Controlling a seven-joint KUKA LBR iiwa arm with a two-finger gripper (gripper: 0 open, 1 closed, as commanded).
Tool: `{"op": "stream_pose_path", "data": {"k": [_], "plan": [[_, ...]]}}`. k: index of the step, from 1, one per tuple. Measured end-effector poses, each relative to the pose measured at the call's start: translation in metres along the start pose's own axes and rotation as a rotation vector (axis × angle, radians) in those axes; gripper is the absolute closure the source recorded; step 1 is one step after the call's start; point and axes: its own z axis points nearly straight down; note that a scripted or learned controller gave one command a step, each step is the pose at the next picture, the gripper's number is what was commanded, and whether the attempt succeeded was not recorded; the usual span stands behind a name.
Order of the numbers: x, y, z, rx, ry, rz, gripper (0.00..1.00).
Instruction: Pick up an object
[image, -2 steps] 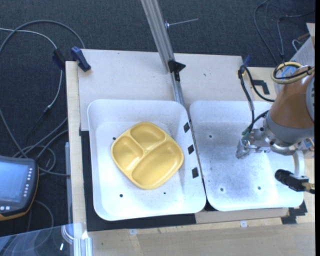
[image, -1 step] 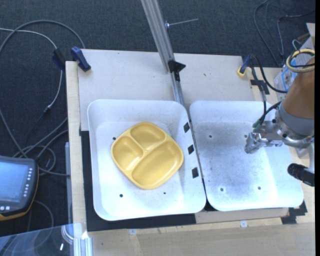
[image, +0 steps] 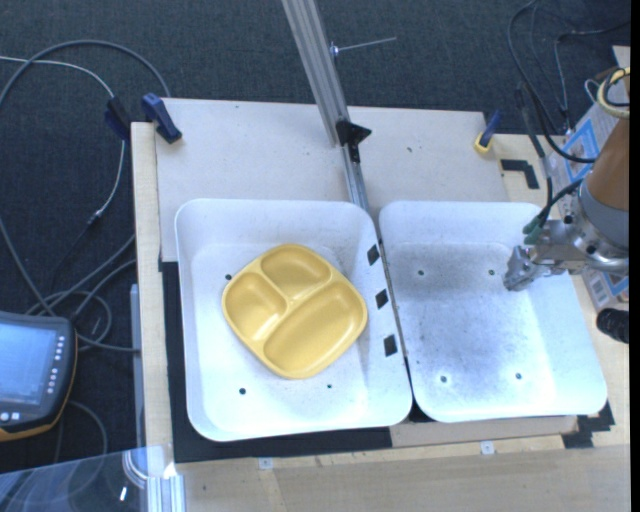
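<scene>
In the camera view, 2 shallow white bins sit side by side on the desk: the left bin (image: 200, 300) holds a yellow divided plate (image: 294, 310) with 3 compartments, lying flat near the bin's middle, slightly toward its far edge. The end effector (image: 520, 272) hangs over the right bin (image: 500, 370), near its far right corner, well apart from the plate. Whether its grip is open or closed, I cannot tell; nothing shows in its hold.
</scene>
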Motion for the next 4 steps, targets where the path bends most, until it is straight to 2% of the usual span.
{"op": "stream_pose_path", "data": {"k": [1, 3, 4], "plan": [[0.057, 0.008, 0.011, 0.009, 0.005, -0.005, 1.0], [0.169, 0.02, 0.018, 0.008, 0.004, -0.005, 1.0], [0.223, 0.038, 0.027, 0.007, 0.004, -0.004, 1.0]]}}
